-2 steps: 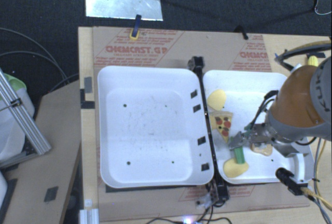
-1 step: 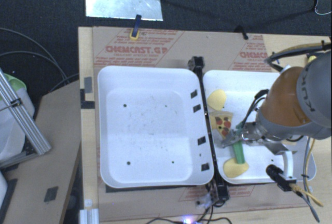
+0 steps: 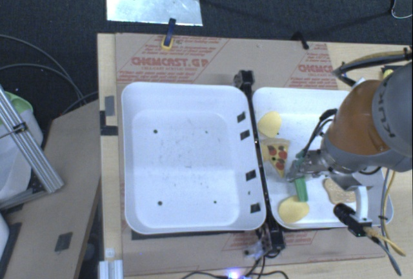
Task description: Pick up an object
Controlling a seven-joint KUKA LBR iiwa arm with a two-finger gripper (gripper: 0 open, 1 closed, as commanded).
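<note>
Overhead slanted view of my bench: two shallow white bins side by side on a cardboard sheet. The left bin (image 3: 187, 155) is bare white w/ a few specks. The right bin (image 3: 297, 103) holds the loose objs, prob dumped there so the arm has several targets within one reach.

My arm (image 3: 361, 129), grey w/ an orange band, comes in from the right and hangs low over the right bin's middle. The gripper (image 3: 298, 168) sits just at the arm's left tip; I can't tell how it is set from this angle, as the wrist hides it.

Objs around it: a pizza slice toy (image 3: 277, 156) just left of the gripper, close or touching. A green stick (image 3: 301, 190) lies directly below the gripper, upper end at the tip. A yellow chip-like piece (image 3: 270, 123) is farther up, near the divider. Another yellow round piece (image 3: 293, 210) rests near the front wall. A tan flat piece (image 3: 335, 191) peeks out under the arm.

My guess: the target is the green stick or the pizza slice; nothing looks lifted yet.
</note>
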